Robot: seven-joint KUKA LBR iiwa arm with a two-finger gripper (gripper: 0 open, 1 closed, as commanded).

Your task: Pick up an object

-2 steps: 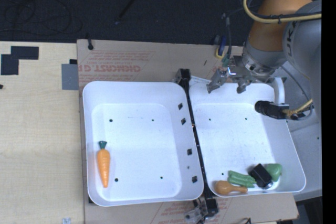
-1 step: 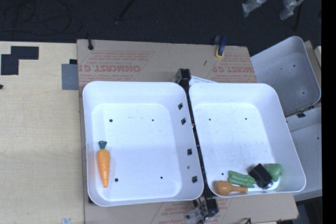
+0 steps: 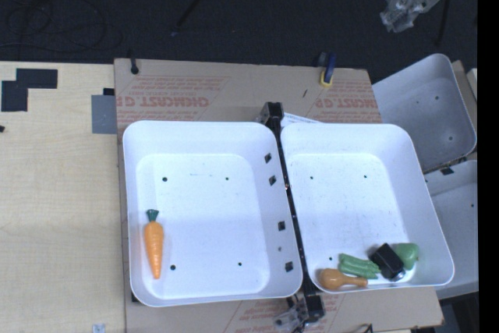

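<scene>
We favour the small orange plastic carrot with a green top (image 3: 153, 244), lying alone near the left wall of the left white bin (image 3: 195, 140). It looks light, stiff and slick; we would pinch across its thicker upper body. The gripper (image 3: 408, 0) hangs high, far off at the upper right.

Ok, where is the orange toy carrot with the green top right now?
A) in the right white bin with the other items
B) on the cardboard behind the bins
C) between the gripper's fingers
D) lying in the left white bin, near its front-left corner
D: the orange toy carrot lies on the floor of the left white bin, near its front-left corner.
</scene>
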